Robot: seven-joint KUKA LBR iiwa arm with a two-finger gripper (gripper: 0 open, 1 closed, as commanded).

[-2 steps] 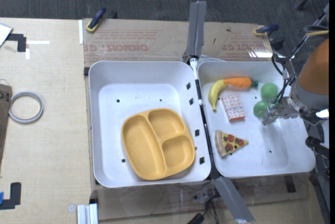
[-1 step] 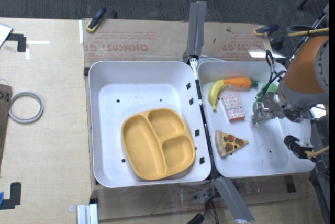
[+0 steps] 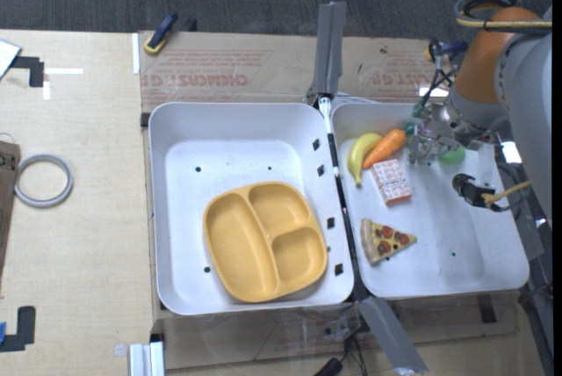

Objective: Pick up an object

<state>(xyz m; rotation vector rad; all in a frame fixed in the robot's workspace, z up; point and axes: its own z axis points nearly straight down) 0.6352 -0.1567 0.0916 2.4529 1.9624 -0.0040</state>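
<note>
In the right bin (image 3: 457, 269) lie a yellow banana (image 3: 358, 155), an orange carrot (image 3: 385, 146), a red and white packet (image 3: 392, 182) and a pizza slice (image 3: 385, 241). A green object (image 3: 451, 155) lies at the bin's far right, partly hidden by the arm. My gripper (image 3: 423, 144) hangs low over the far part of the right bin, just right of the carrot's tip and beside the green object. Nothing shows between its fingers.
The left bin (image 3: 176, 190) holds a yellow divided plate (image 3: 263, 238). A roll of tape (image 3: 40, 180) lies on the bench at the far left. A blue and yellow tool (image 3: 162, 32) rests on the cardboard behind the bins.
</note>
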